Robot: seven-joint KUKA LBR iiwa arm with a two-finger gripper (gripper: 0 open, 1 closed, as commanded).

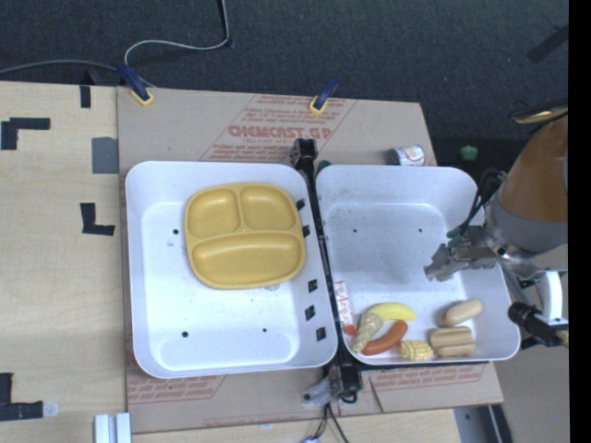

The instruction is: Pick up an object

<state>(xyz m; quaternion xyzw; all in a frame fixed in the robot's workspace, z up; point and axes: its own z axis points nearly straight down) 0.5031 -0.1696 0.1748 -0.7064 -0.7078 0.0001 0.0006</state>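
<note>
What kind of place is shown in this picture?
Probably a robotics lab bench set up for grasping trials. Two white bins sit clamped side by side on cardboard, one holding a yellow divided plate, the other toy food, and a robot arm reaches in.

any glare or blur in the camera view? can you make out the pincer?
Camera view: soft, even light, with mild sheen on the yellow plate and a pale washed-out floor in the right bin; toy food reads sharp enough; the pincer is dark and slightly smeared, its shape hard to resolve.
</note>
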